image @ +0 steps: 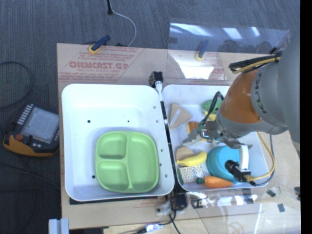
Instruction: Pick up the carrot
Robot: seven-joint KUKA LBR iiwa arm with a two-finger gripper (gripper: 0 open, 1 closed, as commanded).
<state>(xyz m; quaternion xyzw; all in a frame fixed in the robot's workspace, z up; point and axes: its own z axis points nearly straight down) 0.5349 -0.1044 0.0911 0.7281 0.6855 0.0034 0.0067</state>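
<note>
The carrot (218, 182), orange with a small green end, lies flat along the front wall of the right bin (265, 145), just in front of a blue cup. My gripper (201, 131) hangs over the middle of that bin, behind and to the left of the carrot and well apart from it. It is low among the objects, close to a small orange piece (193, 126). The grey arm with its orange band (241, 101) comes in from the right and hides part of the bin behind it.
A blue cup (219, 162), a yellow banana (193, 158), a beige wedge (179, 116) and a green item (211, 105) crowd the right bin. The left bin (97, 106) holds a green divided plate (127, 161). A handheld pendant (31, 130) lies on the floor at left.
</note>
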